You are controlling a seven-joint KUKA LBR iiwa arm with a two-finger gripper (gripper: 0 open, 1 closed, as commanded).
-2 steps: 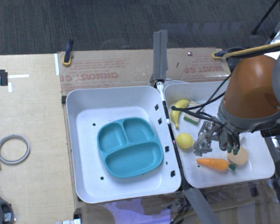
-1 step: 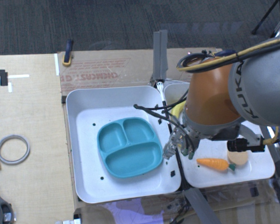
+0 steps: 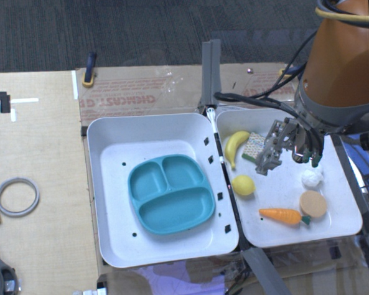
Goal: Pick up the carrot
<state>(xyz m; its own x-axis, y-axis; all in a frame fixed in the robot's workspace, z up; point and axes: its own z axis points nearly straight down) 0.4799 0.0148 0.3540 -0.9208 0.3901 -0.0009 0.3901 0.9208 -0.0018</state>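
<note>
The orange carrot point(image 3: 281, 215) lies on its side near the front of the right bin point(image 3: 346, 227), with its green end against a tan round disc point(image 3: 313, 204). My gripper point(image 3: 290, 159) hangs over the middle of that bin, behind the carrot and well apart from it. Its fingers point(image 3: 267, 161) stand open with nothing between them.
In the right bin there are also a banana point(image 3: 234, 145), a speckled block point(image 3: 253, 147), a lemon point(image 3: 243, 185) and a white ball point(image 3: 311, 178). The left bin point(image 3: 105, 180) holds a blue divided plate point(image 3: 172, 193). A tape roll point(image 3: 16, 196) lies on the bench at left.
</note>
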